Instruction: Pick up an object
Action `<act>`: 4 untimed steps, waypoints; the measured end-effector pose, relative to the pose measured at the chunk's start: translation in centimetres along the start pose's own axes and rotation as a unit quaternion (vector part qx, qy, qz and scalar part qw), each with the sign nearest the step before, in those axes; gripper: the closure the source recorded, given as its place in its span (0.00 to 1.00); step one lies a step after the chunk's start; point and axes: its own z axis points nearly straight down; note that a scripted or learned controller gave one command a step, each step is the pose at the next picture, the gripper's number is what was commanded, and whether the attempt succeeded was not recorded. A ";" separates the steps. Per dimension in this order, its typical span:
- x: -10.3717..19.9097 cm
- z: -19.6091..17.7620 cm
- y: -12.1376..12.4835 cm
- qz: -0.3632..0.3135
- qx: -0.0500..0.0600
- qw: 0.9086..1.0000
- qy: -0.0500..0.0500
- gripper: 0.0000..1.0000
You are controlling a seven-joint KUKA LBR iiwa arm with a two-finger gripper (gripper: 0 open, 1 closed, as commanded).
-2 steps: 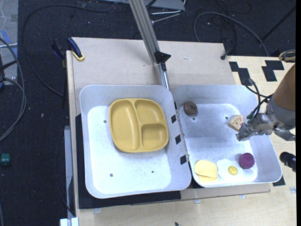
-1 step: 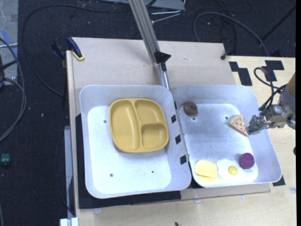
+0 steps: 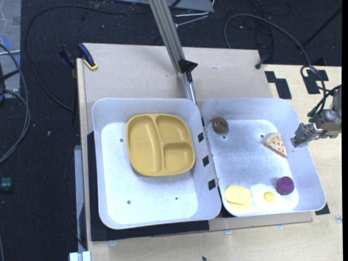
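Currently gripper (image 3: 300,135) hovers just right of pizza slice (image 3: 275,144), nothing between fingers; finger spread: you cannot tell. Purple ball (image 3: 285,185) below slice, brown piece (image 3: 219,125) left.

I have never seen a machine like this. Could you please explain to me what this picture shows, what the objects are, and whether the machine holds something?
One camera looks down at a slant on a wooden bench bearing two shallow white bins. The grey robot arm enters from the right; its two-finger gripper is at the right bin's edge, beside a toy pizza slice. I cannot see anything held. That bin also holds a small brown round object, a purple ball, a pale yellow block and a toy fried egg. The left bin holds a yellow plastic plate with three compartments.
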 end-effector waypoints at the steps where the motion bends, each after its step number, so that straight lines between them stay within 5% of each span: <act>1: 4.5 0.4 -0.9 -0.001 0.003 1.000 0.002 1.00; 4: 20.9 2.5 -1.5 -0.002 0.004 1.000 0.002 1.00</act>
